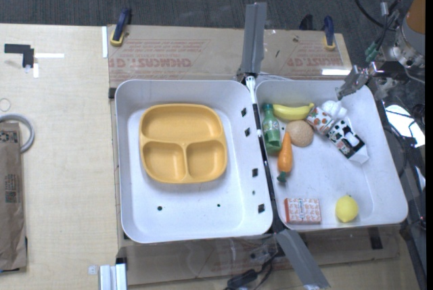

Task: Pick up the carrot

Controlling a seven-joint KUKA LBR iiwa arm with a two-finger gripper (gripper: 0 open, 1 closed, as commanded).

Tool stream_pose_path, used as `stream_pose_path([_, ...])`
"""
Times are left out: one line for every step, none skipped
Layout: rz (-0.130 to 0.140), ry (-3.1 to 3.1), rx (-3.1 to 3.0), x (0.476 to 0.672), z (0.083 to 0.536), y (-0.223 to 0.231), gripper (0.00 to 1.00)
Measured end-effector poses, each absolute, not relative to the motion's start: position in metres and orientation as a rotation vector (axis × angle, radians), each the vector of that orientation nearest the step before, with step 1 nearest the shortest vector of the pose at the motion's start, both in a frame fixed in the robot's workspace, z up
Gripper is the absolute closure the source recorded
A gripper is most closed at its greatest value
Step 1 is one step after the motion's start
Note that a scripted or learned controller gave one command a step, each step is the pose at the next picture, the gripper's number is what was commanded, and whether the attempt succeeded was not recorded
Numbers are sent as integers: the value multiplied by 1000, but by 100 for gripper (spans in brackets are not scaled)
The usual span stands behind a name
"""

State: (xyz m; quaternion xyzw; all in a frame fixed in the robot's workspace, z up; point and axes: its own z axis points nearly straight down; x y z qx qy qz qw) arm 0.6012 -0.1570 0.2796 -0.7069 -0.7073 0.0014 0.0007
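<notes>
Carrot (285,155): right bin (385,167), near left wall, upright along it; green bottle (270,126) just above-left, brown ball (300,133) touching upper right.
Gripper (353,82): over right bin's far-right rim; finger state cannot be told.
Open room: bare floor right of carrot, toward lemon (346,209).
Left bin (128,147): yellow tray (183,143) at centre.

Orange carrot (285,155) lies lengthwise, green end down.

Red print on the cardboard sheet (162,52) stands upside down, not clearly readable.
</notes>
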Motion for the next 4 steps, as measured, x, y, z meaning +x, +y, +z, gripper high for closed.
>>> stream_pose_path([4, -2383, -2043, 567, 146, -107, 0])
stream_pose_path([3, -2549, -1834, 535, 191, -64, 0])
stream_pose_path([3, -2642, -1696, 534, 190, -75, 0])
stream_pose_path([2, -2721, -1570, 603, 224, -44, 0])
